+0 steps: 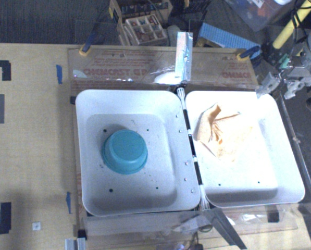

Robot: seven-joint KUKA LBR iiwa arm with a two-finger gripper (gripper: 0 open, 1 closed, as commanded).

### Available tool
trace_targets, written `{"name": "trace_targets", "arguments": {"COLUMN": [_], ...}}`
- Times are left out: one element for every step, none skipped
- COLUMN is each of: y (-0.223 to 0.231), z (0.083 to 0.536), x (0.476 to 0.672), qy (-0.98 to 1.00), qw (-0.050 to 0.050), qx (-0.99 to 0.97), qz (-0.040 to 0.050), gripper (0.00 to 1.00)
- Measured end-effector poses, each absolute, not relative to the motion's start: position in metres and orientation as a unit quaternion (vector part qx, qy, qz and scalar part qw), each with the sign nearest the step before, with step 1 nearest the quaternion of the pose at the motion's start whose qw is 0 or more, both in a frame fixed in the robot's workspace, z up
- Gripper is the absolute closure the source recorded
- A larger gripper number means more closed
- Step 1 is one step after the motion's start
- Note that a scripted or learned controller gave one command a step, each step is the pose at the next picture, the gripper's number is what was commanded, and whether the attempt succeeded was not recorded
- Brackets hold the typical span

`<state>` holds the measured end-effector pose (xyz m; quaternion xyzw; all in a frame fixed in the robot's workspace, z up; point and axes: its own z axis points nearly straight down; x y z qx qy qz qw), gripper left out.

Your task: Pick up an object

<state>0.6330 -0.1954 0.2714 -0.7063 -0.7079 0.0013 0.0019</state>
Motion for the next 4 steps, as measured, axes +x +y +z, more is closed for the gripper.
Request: {"name": "trace_targets", "arguments": {"y": [-0.125, -0.103, -0.105, -0.115], "z": [0.152, 0.089, 0.098, 0.217], "x": [0.649, 0.66, 0.662, 0.638], "qy": [-0.716, -0.776, -0.776, -0.813], "qw": [0.002, -0.003, -0.004, 0.001], "qx": [-0.698, -0.63, -0.631, -0.582], "qz": [0.0013, -0.0011, -0.0015, 0.0008], "gripper": [0.0, 0.0, 1.0, 1.0]}}
